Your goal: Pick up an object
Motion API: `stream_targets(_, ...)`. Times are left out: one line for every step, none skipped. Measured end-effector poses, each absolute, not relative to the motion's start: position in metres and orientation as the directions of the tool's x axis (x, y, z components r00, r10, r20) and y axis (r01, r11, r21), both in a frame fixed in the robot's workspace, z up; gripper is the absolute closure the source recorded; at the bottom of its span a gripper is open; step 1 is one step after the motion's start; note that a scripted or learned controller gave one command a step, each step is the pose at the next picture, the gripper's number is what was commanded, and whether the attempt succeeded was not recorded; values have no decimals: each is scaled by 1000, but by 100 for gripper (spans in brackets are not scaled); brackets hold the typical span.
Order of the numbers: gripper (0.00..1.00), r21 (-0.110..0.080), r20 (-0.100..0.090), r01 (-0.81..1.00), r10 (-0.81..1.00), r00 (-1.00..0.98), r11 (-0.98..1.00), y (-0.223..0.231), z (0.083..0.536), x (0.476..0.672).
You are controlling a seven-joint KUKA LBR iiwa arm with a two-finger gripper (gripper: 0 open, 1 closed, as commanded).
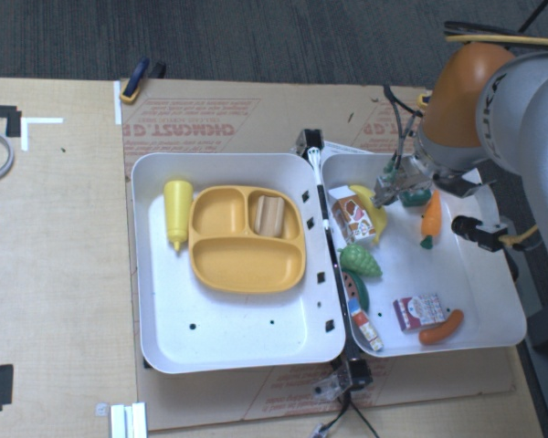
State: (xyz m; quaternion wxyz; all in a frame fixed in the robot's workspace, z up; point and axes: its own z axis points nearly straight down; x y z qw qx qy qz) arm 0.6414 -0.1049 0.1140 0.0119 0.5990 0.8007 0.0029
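Camera view: tool (390, 190) hangs just beside the banana (369, 201).

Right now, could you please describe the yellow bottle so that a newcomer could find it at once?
Look in the left white bin, which holds a yellow divided tray. The yellow bottle lies just outside that tray's left edge, nozzle pointing toward the near side. It is the slim one-piece cylinder, unlike the broad tray beside it.
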Motion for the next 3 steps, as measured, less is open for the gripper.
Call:
stream_targets(0, 18, -17, 959, 959, -281, 282, -106, 114, 641)
stream_targets(0, 16, -20, 960, 960, -278, 278, -110, 104, 644)
stream_targets(100, 13, -13, 960, 960, -279, 280, -107, 109, 642)
